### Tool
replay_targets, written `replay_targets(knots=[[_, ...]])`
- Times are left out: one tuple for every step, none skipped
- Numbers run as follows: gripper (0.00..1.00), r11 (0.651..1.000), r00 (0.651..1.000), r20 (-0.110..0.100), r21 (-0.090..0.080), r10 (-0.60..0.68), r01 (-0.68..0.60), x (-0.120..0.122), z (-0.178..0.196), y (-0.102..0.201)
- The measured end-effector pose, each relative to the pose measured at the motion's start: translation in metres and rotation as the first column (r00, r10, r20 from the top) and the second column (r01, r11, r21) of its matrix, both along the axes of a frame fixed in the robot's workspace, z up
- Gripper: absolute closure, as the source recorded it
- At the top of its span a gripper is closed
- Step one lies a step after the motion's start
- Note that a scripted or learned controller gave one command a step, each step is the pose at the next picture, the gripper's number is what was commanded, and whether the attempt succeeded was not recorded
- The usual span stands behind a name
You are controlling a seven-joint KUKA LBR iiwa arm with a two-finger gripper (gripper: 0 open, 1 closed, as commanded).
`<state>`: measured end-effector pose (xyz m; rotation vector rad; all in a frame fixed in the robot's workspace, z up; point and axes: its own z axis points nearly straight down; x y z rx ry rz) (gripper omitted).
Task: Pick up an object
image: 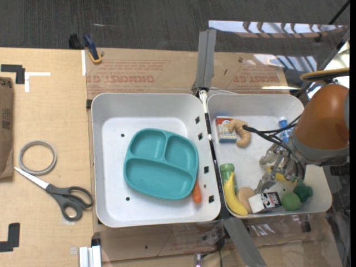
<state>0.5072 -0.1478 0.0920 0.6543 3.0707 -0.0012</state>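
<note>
Lying left of the white right-hand bin (253,100), a teal three-compartment plastic plate (161,163) fills the neighbouring white bin (105,149). Inside the right-hand bin's near-left corner rests a yellow plastic banana (233,196). Further right, over that bin's middle, the metal two-finger gripper (276,168) hangs; whether it is clamped cannot be told.

Dark floor (139,15), perhaps carpet, behind bench (44,127).
</note>
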Motion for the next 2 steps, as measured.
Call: replay_targets(knots=[[1.00,1.000,1.000,0.002,-0.001,0.002,-0.002,0.0011,0.0094,0.0003],[0.00,1.000,1.000,0.002,-0.001,0.002,-0.002,0.0011,0.0093,0.0004]])
